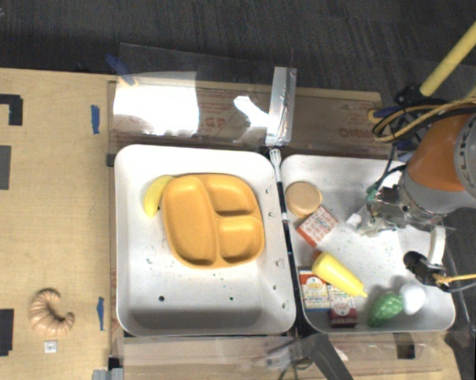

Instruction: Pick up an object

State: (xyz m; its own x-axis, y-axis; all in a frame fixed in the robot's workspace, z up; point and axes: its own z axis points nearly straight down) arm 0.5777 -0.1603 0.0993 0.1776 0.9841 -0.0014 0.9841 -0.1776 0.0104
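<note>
The arm reaches in from the right, orange band showing, and the gripper hangs over the right bin near its upper right part. Whether it is spread or pressed together, I cannot tell. In that bin: a round tan lid at upper left, a small red-and-white box just below it, a yellow cone lying tilted, a green piece beside a white ball, and small cartons along the front. The left bin carries an orange divided tray with a banana tucked at its left edge. On the counter, a tan croissant-like shape.
</note>
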